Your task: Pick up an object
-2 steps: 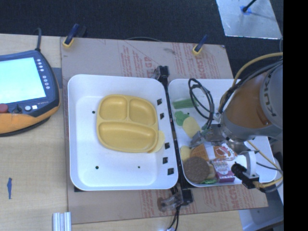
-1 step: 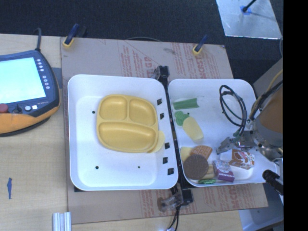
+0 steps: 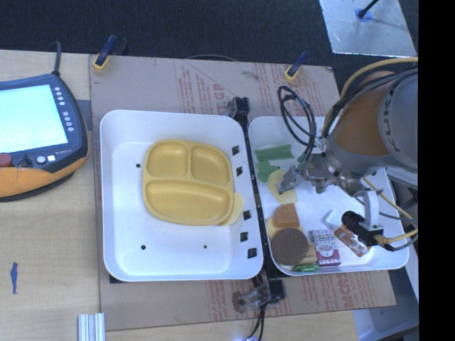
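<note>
Grey arm (image 3: 405, 119) with orange band, black and yellow cables, metallic hand (image 3: 293, 180).

A single fixed camera looks down at a slant over the bench, framing the left shallow white bin (image 3: 117, 212) and right shallow white bin (image 3: 384, 261) from moderate height.

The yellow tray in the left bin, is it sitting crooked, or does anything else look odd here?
Slightly, yes: the yellow divided tray lies a little askew in the left bin, its edges not parallel to the bin's walls. In the right bin the small items lie jumbled together, but nothing looks spilled or broken.
</note>
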Tool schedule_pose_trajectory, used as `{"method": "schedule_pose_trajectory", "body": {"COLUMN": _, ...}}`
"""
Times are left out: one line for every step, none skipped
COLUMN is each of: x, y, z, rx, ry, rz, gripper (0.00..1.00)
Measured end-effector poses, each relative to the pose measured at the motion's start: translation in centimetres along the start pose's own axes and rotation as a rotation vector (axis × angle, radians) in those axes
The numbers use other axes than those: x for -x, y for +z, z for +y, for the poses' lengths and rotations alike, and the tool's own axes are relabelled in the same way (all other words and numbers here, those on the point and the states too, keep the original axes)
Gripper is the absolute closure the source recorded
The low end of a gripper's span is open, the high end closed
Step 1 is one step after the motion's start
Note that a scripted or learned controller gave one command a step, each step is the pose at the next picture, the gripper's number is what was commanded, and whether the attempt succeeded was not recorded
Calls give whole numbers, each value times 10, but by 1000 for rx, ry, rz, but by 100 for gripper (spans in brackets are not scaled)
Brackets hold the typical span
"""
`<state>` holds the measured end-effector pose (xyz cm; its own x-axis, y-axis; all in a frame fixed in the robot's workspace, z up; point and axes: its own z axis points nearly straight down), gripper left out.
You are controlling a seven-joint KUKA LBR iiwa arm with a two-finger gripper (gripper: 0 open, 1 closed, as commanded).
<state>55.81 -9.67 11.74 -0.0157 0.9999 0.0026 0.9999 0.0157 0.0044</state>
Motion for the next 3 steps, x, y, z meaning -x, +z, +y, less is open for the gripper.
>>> {"method": "schedule_pose_trajectory", "body": {"x": 2, "y": 26, "z": 0, "rx": -10, "ry": 9, "rz": -2, "gripper": 0}}
{"method": "schedule_pose_trajectory", "body": {"x": -4, "y": 25, "z": 67, "rx": -1, "ry": 9, "rz": -3, "gripper": 0}}
{"method": "schedule_pose_trajectory", "body": {"x": 0, "y": 25, "z": 100, "rx": -4, "ry": 8, "rz": -3, "gripper": 0}}
